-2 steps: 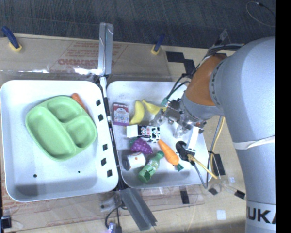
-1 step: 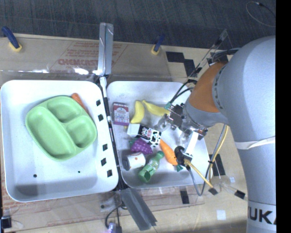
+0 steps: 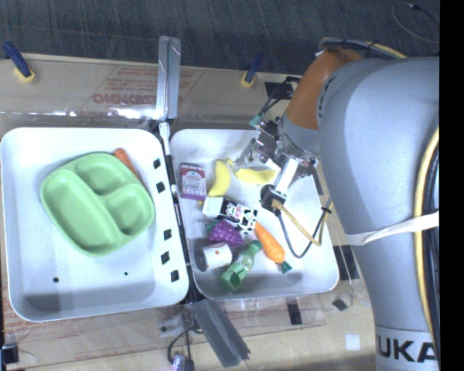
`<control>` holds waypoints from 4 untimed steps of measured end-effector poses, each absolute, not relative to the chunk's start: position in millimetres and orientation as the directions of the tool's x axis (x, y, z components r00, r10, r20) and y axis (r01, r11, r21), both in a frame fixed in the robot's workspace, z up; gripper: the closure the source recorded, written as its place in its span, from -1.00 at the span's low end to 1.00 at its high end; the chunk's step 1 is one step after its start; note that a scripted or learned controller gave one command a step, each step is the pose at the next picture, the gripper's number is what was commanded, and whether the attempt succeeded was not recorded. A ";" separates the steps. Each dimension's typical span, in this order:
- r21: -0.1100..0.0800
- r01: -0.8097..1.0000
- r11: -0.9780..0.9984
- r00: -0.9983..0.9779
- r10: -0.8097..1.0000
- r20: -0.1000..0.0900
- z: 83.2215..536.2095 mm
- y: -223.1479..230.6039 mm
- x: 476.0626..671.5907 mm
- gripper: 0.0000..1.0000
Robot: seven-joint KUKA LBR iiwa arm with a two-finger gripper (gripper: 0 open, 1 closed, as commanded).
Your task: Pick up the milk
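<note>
The milk (image 3: 233,211) is a small white carton with black cow spots, lying on its side in the middle of the right bin (image 3: 319,263). My gripper (image 3: 253,154) hangs over the far part of that bin, above a yellow banana (image 3: 254,175), up and to the right of the milk. Nothing shows in its grasp. The grey arm with its orange band fills the right side of the view.
Around the milk lie a maroon box (image 3: 192,181), a second banana (image 3: 220,178), purple grapes (image 3: 223,231), a carrot (image 3: 271,244), a green bottle (image 3: 242,265) and a can (image 3: 209,256). The left bin (image 3: 27,284) holds a green divided plate (image 3: 98,201) and an orange item (image 3: 123,158).
</note>
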State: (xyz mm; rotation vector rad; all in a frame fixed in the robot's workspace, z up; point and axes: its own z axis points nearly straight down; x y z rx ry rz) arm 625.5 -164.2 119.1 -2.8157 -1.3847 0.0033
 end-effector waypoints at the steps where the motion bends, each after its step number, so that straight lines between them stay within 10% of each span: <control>1: -0.007 0.743 -0.669 0.669 0.743 -0.003 90.7 -139.1 562.4 -1.00; 2: -0.005 0.777 -0.630 0.630 0.777 -0.001 117.4 -183.0 540.2 -1.00; 3: -0.005 0.655 -0.756 0.756 0.655 -0.002 89.6 -117.9 574.0 -1.00; 4: -0.004 0.592 -0.806 0.806 0.592 -0.002 122.6 -141.0 651.7 -1.00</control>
